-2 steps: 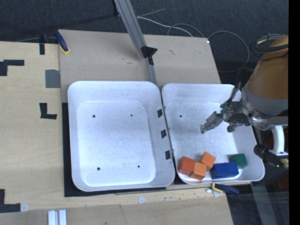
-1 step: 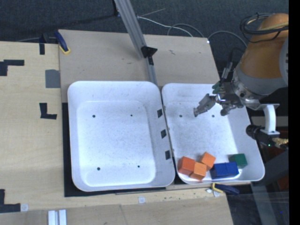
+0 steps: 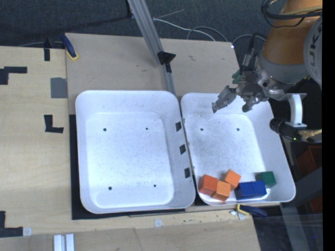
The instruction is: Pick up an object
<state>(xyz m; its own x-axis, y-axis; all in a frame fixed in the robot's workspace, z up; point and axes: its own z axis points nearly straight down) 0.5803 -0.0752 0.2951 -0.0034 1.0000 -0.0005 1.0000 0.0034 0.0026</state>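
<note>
Scanning from the left: the left bin (image 3: 128, 150), then the right bin (image 3: 235, 140) with orange blocks (image 3: 220, 184), a blue block (image 3: 250, 190) and a green block (image 3: 268, 178) bunched at its near edge. Up at the far end hangs the gripper (image 3: 233, 102), fingers spread, nothing between them. Those blocks look light, rigid, flat-sided; I'd pinch the blue block across opposite faces.

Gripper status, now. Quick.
Gripper: jaws open, holding nothing, above the far end of the right bin, away from the blocks at its near edge.
</note>
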